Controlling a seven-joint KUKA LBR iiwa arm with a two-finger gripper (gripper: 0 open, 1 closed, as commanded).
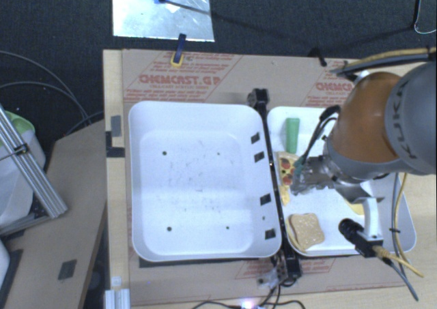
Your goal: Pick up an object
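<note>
The right bin (410,232) holds several small things. A green stick (292,134) lies upright along its far left side. Below it, against the left wall, is a yellow and red toy piece (286,168). A tan slice of toy bread (306,230) rests at the near left corner. My gripper (302,178) hangs low over the bin's left half, right beside the yellow and red piece, and the wrist covers most of it. A bit of yellow (352,200) peeks out from under the arm.
The left bin (198,178) sits alongside, split from the right one by a black divider rail (271,164). Both bins stand on a cardboard sheet (191,76). The arm's grey and orange body (372,123) spans the right bin's far right part.
</note>
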